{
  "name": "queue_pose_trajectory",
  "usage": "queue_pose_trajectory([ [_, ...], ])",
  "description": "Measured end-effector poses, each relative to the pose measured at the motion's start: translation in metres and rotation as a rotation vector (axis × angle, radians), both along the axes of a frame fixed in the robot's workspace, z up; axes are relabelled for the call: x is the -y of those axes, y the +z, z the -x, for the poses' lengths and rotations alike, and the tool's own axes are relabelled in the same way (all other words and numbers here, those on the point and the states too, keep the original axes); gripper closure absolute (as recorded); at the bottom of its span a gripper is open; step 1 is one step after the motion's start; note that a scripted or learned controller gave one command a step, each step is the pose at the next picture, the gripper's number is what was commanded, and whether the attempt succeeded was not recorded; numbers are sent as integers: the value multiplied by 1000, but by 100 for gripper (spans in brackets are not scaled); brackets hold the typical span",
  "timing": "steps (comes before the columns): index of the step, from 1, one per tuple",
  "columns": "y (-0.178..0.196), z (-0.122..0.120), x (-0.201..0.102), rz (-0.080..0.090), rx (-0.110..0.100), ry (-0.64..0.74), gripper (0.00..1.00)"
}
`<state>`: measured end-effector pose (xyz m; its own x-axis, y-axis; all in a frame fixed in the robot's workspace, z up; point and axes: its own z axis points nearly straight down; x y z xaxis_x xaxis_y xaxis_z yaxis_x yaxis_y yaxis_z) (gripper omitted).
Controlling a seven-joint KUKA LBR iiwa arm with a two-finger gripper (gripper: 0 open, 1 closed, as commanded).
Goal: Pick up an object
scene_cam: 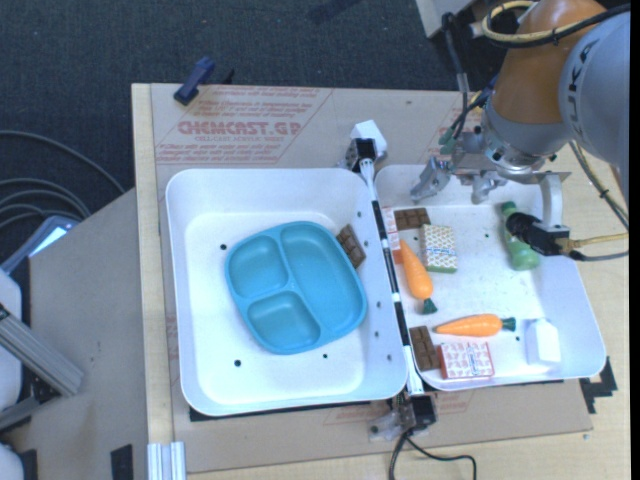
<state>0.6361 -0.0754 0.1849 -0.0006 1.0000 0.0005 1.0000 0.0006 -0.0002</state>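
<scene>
Camera view shows the gripper (462,175) at the far edge of the right bin (572,298), its mechanism cluttered so that whether its fingers are apart or together cannot be told, and nothing is seen held. Red "CHEMCAST GP" lettering (240,128) is printed on the bench board. The right bin holds 2 carrots (414,273) (470,325), a green object (522,248) partly behind the black fitting, and small boxes with unreadable print; the left bin (200,348) holds 1 blue divided plate (293,286).

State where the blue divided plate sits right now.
The blue divided plate lies in the left white bin, near its middle, with a small brown block at its upper right edge.
</scene>
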Motion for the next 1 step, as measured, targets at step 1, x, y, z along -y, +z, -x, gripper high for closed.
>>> queue_pose_trajectory([
  [1,-66,-30,30,1,0,-1,0],
])
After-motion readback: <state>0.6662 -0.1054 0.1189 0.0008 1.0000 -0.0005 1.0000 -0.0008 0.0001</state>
